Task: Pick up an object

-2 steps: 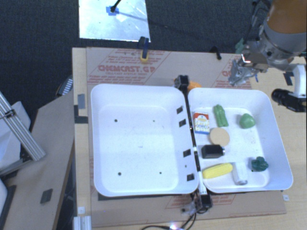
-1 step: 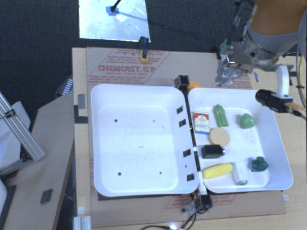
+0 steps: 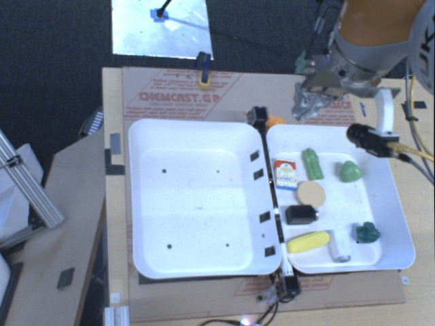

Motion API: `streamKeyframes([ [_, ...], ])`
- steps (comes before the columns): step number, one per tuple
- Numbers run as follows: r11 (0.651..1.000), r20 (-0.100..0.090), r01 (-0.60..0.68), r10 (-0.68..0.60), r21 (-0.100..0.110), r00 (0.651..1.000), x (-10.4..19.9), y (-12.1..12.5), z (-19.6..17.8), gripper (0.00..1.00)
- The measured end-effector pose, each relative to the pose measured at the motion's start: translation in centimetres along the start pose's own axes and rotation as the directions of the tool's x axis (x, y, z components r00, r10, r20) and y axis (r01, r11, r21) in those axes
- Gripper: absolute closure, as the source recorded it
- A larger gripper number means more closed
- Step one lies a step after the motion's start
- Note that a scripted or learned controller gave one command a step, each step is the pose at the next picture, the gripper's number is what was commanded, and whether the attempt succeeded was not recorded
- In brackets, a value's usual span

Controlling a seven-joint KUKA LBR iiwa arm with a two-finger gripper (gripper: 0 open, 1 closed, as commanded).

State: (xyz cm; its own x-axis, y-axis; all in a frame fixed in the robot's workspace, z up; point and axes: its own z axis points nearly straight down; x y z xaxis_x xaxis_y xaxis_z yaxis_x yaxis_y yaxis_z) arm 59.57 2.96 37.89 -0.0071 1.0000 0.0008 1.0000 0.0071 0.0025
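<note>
the gripper point(image 3: 314, 107) is seen raised above the far edge of the right bin point(image 3: 394, 233); whether it is clenched cannot be told. in that bin are laid a green pickle point(image 3: 312, 163), long axis running near to far, a yellow corn cob point(image 3: 308, 242) lying crosswise, a round disc point(image 3: 311, 194), a black block point(image 3: 301, 214) and a small carton point(image 3: 285, 174), all nearer the camera than the gripper. beside it on the table point(image 3: 75, 175) is set the left bin point(image 3: 197, 202).

A shiny metal sheet point(image 3: 162, 17) is lying at the upper left of the frame. Below it, a blue-and-yellow clamp point(image 3: 203, 70) is sitting on the printed cardboard point(image 3: 178, 95). An aluminium rail point(image 3: 26, 189) is slanting along the left edge.
</note>
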Motion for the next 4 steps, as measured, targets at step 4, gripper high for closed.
streamKeyframes([
  [4, 1.0, 0.0, -0.001, 0.001, -0.001, 1.0, 11.2, 4.7, 1.2, 1.0],
])
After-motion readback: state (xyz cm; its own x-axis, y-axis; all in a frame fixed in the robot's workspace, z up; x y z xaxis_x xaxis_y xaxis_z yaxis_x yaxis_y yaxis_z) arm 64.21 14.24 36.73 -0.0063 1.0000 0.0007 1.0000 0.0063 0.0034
